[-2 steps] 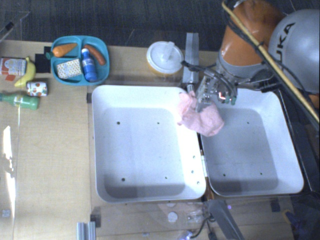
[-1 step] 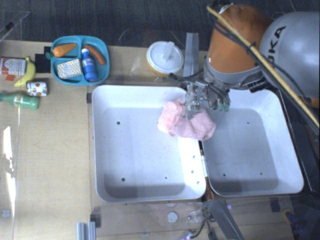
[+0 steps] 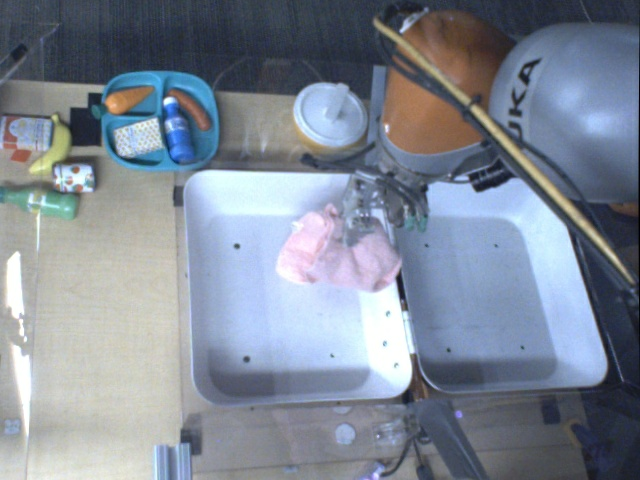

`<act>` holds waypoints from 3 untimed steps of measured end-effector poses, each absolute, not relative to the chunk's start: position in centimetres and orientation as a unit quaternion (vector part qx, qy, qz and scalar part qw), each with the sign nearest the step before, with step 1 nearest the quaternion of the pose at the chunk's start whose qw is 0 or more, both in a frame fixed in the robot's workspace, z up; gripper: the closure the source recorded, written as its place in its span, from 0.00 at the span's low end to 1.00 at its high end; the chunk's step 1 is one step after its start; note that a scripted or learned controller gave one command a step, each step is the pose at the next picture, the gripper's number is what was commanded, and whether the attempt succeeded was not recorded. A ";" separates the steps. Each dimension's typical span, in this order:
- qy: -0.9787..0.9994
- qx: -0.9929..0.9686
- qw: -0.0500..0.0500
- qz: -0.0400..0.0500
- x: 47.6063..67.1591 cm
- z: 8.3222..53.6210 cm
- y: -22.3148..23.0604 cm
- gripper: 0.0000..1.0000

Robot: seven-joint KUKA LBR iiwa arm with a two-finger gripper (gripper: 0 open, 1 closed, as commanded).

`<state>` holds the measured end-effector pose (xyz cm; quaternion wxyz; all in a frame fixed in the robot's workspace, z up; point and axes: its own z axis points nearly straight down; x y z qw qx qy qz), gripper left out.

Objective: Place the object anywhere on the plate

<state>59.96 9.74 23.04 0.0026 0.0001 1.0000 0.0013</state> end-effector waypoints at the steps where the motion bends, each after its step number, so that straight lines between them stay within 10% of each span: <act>1: 1.000 0.000 0.002 0.001 57.8 23.8 14.1 1.00; 2: 1.000 0.000 0.003 0.002 55.9 23.2 18.9 1.00; 3: 1.000 0.000 0.003 0.002 56.0 23.2 18.9 0.00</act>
